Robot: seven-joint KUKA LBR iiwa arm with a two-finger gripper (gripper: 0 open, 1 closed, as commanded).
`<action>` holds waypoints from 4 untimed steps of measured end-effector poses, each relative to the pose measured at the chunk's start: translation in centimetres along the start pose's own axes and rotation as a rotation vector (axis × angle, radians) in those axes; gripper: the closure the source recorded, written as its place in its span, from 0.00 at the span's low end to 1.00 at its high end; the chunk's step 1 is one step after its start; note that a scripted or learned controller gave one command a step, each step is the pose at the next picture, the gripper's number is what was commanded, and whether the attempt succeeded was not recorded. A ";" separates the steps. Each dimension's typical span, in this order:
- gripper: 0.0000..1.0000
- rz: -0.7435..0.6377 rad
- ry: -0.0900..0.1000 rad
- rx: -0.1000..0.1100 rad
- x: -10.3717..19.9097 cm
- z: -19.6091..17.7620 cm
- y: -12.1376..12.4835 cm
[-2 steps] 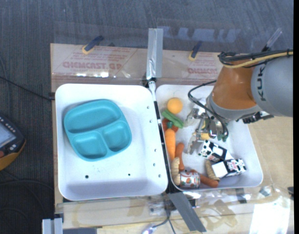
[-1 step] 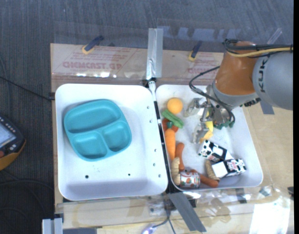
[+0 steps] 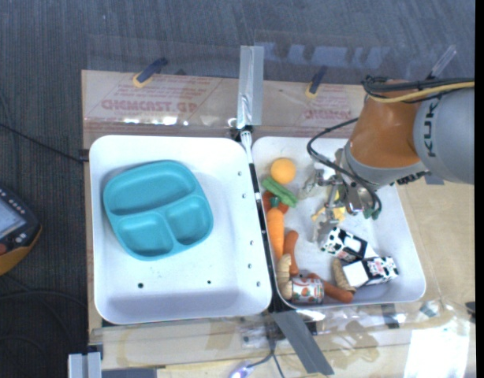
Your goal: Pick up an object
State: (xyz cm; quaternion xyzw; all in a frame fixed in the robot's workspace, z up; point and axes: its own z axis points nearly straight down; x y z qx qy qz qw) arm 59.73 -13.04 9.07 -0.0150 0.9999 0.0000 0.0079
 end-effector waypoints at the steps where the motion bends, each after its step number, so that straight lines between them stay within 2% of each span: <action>1: 0.00 0.171 0.000 0.002 9.8 -0.2 0.0; 2: 0.00 0.174 0.004 0.002 6.1 -0.1 0.4; 3: 0.00 0.207 -0.001 0.002 -1.4 0.1 -0.6; 4: 0.00 0.171 0.001 -0.008 8.0 -0.2 -4.1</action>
